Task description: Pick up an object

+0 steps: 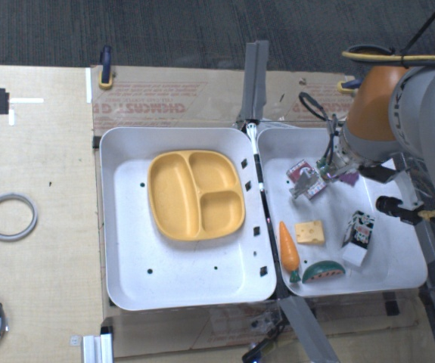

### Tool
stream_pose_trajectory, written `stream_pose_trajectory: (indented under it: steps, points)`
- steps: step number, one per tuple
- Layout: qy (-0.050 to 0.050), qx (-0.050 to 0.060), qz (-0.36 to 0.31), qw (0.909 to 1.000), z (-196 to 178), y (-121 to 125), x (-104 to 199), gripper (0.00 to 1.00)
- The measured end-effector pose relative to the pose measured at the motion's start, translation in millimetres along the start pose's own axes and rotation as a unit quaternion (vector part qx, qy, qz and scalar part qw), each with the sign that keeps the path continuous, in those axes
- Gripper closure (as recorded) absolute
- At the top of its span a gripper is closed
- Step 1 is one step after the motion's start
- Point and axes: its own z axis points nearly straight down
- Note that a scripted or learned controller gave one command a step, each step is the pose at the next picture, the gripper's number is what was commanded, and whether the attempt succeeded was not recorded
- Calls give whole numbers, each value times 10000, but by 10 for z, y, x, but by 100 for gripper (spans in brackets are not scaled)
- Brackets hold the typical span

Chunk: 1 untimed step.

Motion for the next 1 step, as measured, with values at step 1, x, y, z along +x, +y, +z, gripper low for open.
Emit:
stream_pose_trajectory:
  steps: [1]
  points:
    - [-12, 2, -16, 10000, -92, 6, 1, 100]
